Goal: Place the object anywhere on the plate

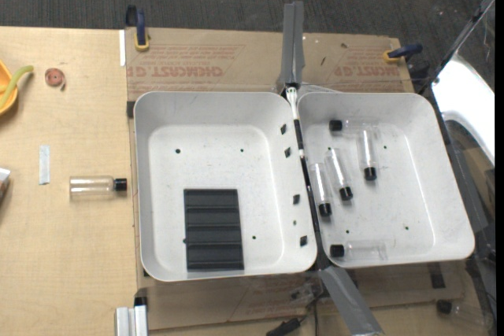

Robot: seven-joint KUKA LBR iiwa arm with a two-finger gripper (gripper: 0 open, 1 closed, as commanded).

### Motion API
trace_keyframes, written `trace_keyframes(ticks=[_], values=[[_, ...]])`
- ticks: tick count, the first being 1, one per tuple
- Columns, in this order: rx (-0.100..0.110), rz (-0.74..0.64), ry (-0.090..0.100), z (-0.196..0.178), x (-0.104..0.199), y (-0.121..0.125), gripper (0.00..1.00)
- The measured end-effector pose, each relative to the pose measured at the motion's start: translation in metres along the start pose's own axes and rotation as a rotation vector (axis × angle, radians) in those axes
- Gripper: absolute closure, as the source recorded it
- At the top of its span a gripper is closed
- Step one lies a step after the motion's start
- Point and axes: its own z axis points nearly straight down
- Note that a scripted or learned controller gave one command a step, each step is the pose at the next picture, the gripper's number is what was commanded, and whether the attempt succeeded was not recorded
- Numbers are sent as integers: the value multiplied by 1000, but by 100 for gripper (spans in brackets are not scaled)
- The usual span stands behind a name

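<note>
The black ridged plate (213,230) lies flat in the left bin (150,169), near its front edge. Several clear vials with black caps lie scattered in the right bin (441,193). One vial (368,153) lies lengthwise near the middle. Two more, one vial (339,173) and another vial (321,189), lie side by side close to the bin's left wall. A further vial (358,250) rests along the front wall, and one vial (350,124) lies near the back. Nothing lies on the plate.
On the wooden bench left of the bins lie a spare clear vial (96,185), a small white strip (44,165), a round brown disc (53,77) and an orange bowl (5,89). Clamps (138,24) hold the cardboard behind the bins. A white machine part (466,98) stands at right.
</note>
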Motion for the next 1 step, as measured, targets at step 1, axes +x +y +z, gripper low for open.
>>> trace_keyframes(ticks=[1], values=[[-1, -8, 2, 0, 80, -109, 0]])
